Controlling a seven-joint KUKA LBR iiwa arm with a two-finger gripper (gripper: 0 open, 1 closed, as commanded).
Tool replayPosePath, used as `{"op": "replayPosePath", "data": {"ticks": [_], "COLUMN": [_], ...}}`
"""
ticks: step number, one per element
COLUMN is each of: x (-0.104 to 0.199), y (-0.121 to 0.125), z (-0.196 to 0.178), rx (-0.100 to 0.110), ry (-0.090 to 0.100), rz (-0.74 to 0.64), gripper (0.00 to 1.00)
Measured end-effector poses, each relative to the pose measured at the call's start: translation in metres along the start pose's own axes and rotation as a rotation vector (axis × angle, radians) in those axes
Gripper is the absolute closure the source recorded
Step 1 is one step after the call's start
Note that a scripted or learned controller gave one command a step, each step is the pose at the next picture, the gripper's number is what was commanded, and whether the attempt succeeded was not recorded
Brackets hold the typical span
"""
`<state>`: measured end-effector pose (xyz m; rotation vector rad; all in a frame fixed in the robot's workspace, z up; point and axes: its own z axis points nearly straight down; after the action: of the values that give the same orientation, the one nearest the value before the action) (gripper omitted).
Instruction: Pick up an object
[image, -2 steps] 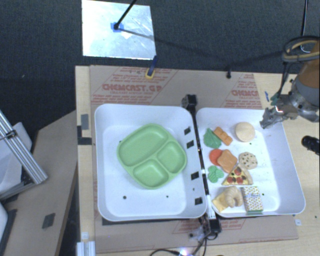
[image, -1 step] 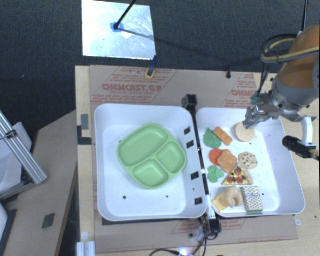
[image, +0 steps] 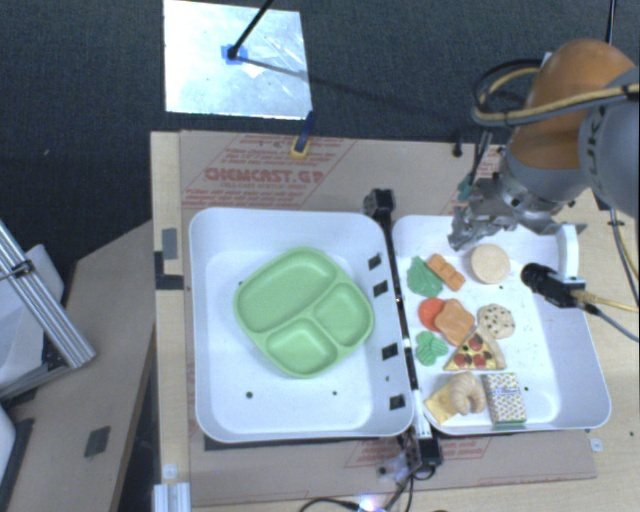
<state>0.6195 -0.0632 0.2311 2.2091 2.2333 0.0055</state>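
My desk (image: 120, 300) carries two shallow white bins side by side on a sheet of cardboard (image: 262, 172). The left bin (image: 215, 400) holds one thing, a light green divided plate (image: 303, 312), lying flat near its middle. The right bin (image: 572, 372) holds a scatter of toy food, mostly along its left half. My arm (image: 560, 110) reaches in over this bin's far edge, and my tool (image: 468, 238) sits above the far left part of it, just beside a round pale biscuit (image: 490, 264). Nothing shows in its grasp, and I cannot tell whether it is released or clenched.

Of the pieces I might lift, a patterned box (image: 505, 398) and a pale lumpy piece (image: 458, 398) lie at the near edge. A pizza slice (image: 474, 353) lies just beyond them. Then come an orange slab (image: 455, 320), a speckled cookie (image: 495, 320), a green leaf (image: 422, 276), a small orange block (image: 445, 271) and a red piece (image: 431, 312).
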Motion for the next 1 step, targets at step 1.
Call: {"op": "replayPosePath", "data": {"ticks": [1], "x": [0.0611], "y": [-0.0067], "z": [0.0118], "rx": [0.002], "ry": [0.0], "rz": [0.0], "gripper": [1.0]}}
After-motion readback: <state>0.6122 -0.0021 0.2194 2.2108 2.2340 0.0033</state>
